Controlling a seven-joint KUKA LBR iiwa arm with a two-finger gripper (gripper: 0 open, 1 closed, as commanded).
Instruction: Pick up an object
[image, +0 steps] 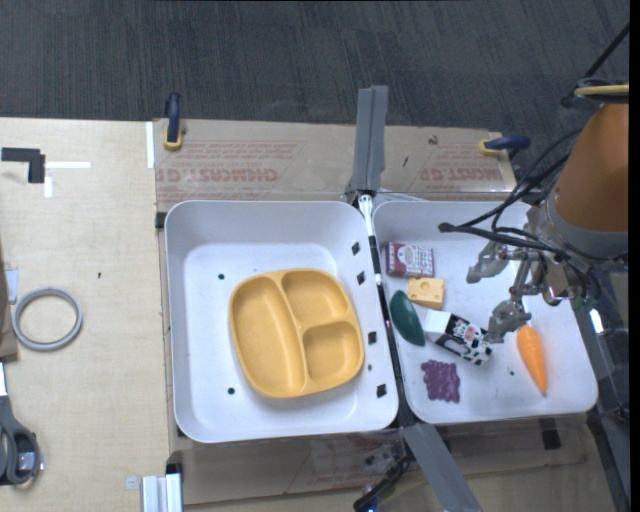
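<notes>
Your gripper (503, 318) hangs low over the right bin (570, 400), at about three o'clock in the view, just beside the black-and-white cow toy (465, 339). Whether the jaws are spread or pressed together you cannot tell from here. The cow toy lies at the bin's middle, touching or nearly touching the green leaf-shaped piece (406, 317) at its nine o'clock, with the orange carrot (532, 358) at its three o'clock and the purple grapes (440, 380) at its six o'clock. It looks small, light and rigid, likely smooth plastic, so it may slip or skid. Take it across its narrow body, squarely. The carrot, standing apart, looks the easier alternative: grip its thick upper end.
</notes>
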